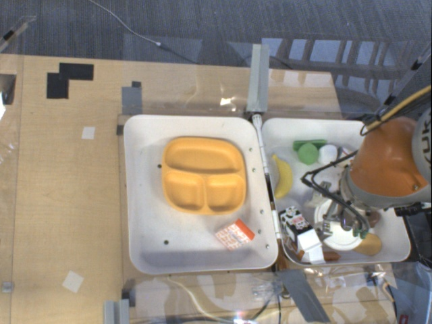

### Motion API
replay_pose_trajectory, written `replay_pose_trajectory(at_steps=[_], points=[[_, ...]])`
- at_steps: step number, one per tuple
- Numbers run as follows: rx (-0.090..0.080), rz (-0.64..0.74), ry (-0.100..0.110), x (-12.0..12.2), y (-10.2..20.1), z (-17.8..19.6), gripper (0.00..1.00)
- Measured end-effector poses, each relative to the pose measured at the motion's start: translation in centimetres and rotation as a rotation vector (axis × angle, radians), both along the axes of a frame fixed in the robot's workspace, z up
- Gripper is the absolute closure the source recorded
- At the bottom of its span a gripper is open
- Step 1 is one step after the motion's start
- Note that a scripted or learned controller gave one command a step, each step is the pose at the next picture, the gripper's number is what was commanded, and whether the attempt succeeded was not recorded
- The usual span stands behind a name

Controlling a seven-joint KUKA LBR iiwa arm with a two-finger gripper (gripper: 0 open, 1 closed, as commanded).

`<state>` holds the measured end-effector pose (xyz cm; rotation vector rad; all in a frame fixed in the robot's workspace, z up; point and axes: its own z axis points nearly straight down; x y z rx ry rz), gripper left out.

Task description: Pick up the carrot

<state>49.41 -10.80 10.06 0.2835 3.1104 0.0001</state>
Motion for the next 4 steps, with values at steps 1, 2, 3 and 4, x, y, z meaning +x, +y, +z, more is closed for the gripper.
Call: replay_pose_trajectory(at_steps=[1,2,3,4], points=[[0.002,-0.044,0.007,7.7,0.2,1.0,0.00],[0.004,-0.221,0.006,14.8,-0.8,-1.2,0.00],[0.002,-0.281,0.005,14.3,-7.5,-1.2,0.00],[0.002,-0.292,0.003,8.4,-9.8,-1.1,0.00]])
